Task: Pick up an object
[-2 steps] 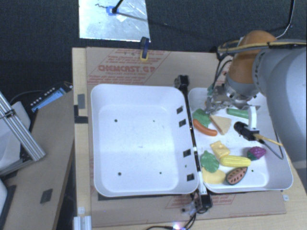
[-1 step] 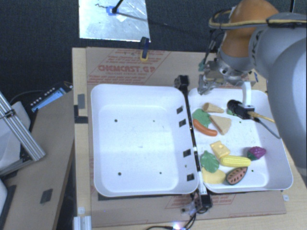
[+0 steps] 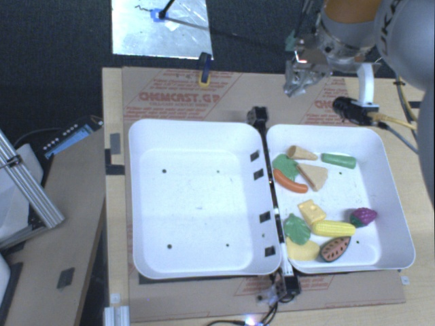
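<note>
My gripper (image 3: 297,87) hangs high above the bench, behind the back edge of the right bin (image 3: 391,202), with nothing between its fingers. The right bin holds several toy foods: a green cucumber (image 3: 338,159), two tan wedges (image 3: 302,153) (image 3: 315,176), a green leaf (image 3: 285,166) over an orange carrot (image 3: 290,181), a yellow cheese block (image 3: 312,212), a corn cob (image 3: 332,228), a purple grape bunch (image 3: 363,216), a green piece (image 3: 297,228), a pale yellow piece (image 3: 303,250) and a brown oval (image 3: 334,248).
The left bin (image 3: 197,195) sits beside the right one, joined along a black-clipped divider (image 3: 270,189). A shiny foil sheet (image 3: 162,17) and a yellow-and-blue clip (image 3: 204,70) lie behind the bins. A metal rail (image 3: 27,189) stands at the left.
</note>
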Controlling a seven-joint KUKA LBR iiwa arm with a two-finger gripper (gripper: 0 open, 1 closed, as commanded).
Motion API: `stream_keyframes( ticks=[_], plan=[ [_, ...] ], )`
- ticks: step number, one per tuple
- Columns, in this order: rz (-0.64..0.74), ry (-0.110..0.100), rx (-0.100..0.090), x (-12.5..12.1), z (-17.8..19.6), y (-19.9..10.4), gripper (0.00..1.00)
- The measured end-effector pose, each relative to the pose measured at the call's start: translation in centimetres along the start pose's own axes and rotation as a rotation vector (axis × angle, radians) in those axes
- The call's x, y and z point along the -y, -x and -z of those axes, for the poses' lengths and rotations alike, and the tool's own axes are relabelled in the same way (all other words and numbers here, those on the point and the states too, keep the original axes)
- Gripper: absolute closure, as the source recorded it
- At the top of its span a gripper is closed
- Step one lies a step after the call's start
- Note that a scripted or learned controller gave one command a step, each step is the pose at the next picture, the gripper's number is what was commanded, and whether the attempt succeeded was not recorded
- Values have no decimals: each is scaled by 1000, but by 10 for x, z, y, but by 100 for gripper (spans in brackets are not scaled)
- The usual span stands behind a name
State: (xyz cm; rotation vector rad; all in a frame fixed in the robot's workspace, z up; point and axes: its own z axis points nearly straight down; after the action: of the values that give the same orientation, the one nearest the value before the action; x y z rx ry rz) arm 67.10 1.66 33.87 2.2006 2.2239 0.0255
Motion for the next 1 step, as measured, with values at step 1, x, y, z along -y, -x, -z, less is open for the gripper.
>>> stream_keyframes(
  ticks=[1],
  plan=[
    [1, -9, -2, 12, 72, -59, 100]
  ],
)
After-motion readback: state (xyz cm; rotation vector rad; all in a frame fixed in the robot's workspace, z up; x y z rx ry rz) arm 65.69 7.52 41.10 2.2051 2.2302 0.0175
